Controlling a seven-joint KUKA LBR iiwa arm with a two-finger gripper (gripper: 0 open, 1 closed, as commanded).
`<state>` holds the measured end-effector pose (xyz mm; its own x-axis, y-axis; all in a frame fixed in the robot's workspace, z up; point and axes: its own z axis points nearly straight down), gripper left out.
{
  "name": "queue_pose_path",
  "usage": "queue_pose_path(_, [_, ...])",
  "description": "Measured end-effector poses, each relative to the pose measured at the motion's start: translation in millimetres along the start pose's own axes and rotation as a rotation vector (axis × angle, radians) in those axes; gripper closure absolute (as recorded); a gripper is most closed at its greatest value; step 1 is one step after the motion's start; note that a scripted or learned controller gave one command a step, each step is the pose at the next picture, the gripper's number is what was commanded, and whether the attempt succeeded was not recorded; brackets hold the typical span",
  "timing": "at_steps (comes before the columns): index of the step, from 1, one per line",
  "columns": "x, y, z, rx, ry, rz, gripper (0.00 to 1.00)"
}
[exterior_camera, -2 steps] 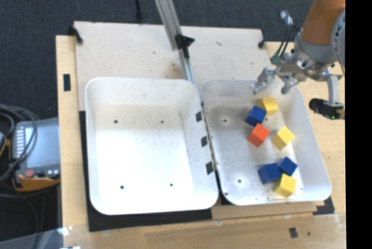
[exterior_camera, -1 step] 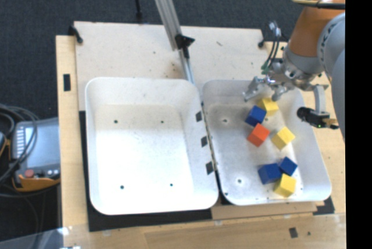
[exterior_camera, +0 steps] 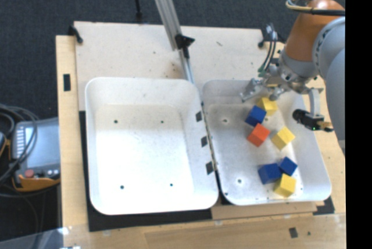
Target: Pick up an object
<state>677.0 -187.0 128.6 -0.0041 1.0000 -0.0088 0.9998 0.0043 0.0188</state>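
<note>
Beneath the arm (exterior_camera: 317,38), which enters from the right with its orange band over the far right corner of the bench (exterior_camera: 133,47), sit the two white bins: the left bin (exterior_camera: 96,125) lies well away to the gripper's left, and the right bin (exterior_camera: 224,96) is directly under it. The gripper (exterior_camera: 263,89) hangs low over the far end of that right bin; whether it is spread or pressed together I cannot tell from this slanted view, and nothing can be seen pinched in it. Just beneath and nearest to it is a yellow cube (exterior_camera: 269,105), touching a blue cube (exterior_camera: 255,116) on its nearer-left side. A little further toward the camera lie an orange cube (exterior_camera: 258,135) and a second yellow cube (exterior_camera: 283,138), close to each other. Well apart from the gripper, at the near end of the bin, a cluster of two blue cubes (exterior_camera: 278,170) and a third yellow cube (exterior_camera: 285,185) sits bunched together. I judge this to be the approach or descent step, with no object lifted yet. The next move calls for settling on one cube, probably the nearest yellow one, and closing on it alone, which looks awkward since the blue cube presses against it.
</note>
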Motion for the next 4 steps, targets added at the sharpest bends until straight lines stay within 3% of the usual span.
queue_pose_path(1, [-1.5,1.5,-11.2,-0.006,-0.004,-0.003,1.00])
queue_pose_path(2, [3.1,2.9,-57.7,0.012,0.008,-0.001,1.00])
queue_pose_path(3, [6.1,-3.3,-110.9,0.011,0.007,-0.003,1.00])
queue_pose_path(4, [5.6,-2.3,-119.4,0.015,0.009,-0.005,1.00])
